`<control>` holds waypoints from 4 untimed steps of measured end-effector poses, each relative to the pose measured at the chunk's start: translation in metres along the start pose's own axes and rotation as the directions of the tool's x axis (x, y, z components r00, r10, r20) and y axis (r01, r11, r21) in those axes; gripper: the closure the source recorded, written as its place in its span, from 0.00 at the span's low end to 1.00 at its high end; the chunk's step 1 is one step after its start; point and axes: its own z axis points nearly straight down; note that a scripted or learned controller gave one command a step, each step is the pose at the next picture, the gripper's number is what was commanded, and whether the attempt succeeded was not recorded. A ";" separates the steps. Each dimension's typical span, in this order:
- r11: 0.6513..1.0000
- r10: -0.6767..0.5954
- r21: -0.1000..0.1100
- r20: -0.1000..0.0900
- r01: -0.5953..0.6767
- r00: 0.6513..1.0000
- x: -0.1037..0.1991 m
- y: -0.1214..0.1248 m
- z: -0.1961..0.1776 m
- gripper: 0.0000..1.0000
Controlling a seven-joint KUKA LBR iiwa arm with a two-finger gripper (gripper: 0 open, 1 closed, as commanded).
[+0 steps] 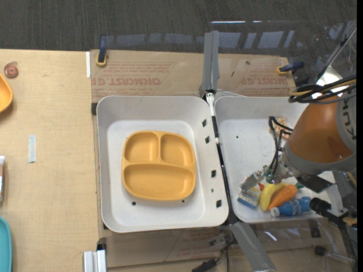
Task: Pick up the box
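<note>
A small blue and white box lies flat near the front left corner of the right bin. My gripper is low in that bin, just right of and behind the box, among the pile of items. The arm's orange band hides much of the wrist. A silvery piece lies just behind the box, between it and the gripper.
A yellow item, an orange carrot-like toy and a blue bottle crowd the right bin's front beside the box. The left bin holds a yellow divided plate. A metal divider stands behind the bins.
</note>
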 end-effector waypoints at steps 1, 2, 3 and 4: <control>0.978 0.209 0.008 -0.007 -0.209 0.978 -0.002 -0.004 0.001 0.00; 0.977 0.214 0.003 0.000 -0.214 0.977 -0.007 -0.002 -0.007 1.00; 0.977 0.213 0.004 0.001 -0.213 0.977 -0.007 -0.003 -0.007 0.00; 0.995 0.097 0.001 0.003 -0.097 0.995 0.000 0.000 0.000 0.00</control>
